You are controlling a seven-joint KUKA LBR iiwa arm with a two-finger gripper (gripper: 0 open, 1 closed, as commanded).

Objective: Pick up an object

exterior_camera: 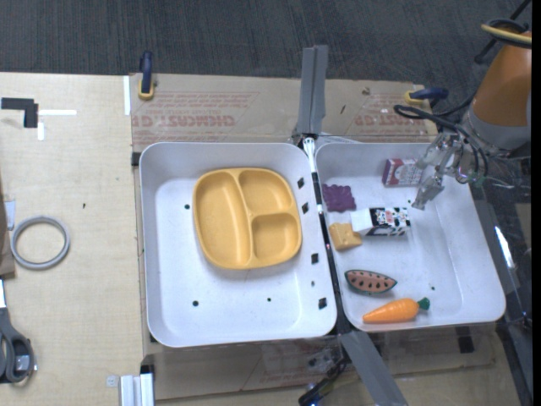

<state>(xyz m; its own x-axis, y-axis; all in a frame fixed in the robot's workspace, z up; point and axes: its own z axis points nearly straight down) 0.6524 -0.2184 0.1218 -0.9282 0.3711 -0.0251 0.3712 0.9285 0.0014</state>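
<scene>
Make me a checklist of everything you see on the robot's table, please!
Surface: bench bearing two white bins; left bin, right bin.
Job's things: in the right bin, carrot, watermelon slice, grapes, cheese, milk carton, pink box.
Clutter: yellow plate in the left bin; tape roll and scissors on the bench.
Grippers: gripper over the right bin near the milk carton; holding nothing.
Cables: black cables by the arm.
Surroundings: dark carpet; blue clamps.
</scene>
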